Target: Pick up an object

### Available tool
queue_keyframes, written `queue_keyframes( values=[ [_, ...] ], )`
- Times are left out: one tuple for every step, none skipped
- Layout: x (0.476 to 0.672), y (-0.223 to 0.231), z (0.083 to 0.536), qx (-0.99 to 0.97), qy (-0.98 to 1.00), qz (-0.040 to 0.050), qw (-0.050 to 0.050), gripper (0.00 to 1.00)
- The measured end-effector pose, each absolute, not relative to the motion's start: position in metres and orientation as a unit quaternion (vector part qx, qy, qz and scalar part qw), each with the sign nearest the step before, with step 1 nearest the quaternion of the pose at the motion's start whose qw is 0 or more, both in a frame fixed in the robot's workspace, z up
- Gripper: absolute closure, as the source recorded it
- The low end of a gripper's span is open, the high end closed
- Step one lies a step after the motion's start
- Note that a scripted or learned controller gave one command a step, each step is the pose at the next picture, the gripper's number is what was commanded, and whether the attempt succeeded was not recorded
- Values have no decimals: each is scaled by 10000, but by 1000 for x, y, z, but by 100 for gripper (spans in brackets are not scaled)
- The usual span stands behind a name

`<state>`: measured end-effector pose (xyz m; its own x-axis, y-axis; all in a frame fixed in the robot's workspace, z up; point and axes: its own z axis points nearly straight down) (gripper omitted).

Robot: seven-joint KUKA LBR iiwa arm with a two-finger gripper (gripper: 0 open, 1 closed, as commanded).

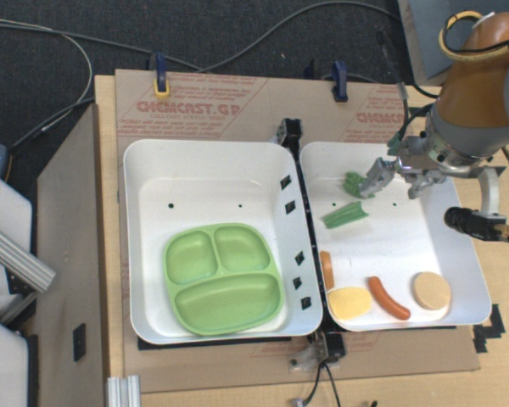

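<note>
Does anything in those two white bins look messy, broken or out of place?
Nothing looks spilled or broken. The green divided plate lies flat in the left bin, slightly turned. In the right bin, one small orange piece sits tight against the dividing wall.

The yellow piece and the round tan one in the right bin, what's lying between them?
In the camera view, an orange sausage lies slantwise between the yellow piece and the round tan piece.

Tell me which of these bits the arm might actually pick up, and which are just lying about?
Could be picked up, all in the right bin: green pieces nearest the gripper, sausage, yellow piece, tan round piece.

Just lying about: green divided plate in the left bin, clamps, cables.
</note>
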<state>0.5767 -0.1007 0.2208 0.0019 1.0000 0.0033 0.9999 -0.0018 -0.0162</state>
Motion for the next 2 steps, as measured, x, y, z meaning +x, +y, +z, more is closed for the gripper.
queue_keyframes(
  values=[
    [579, -100, 228, -7069, -7074, 0, 14, 0],
    [574, -95, 167, -7072, -7070, 20, 37, 0]
  ],
)
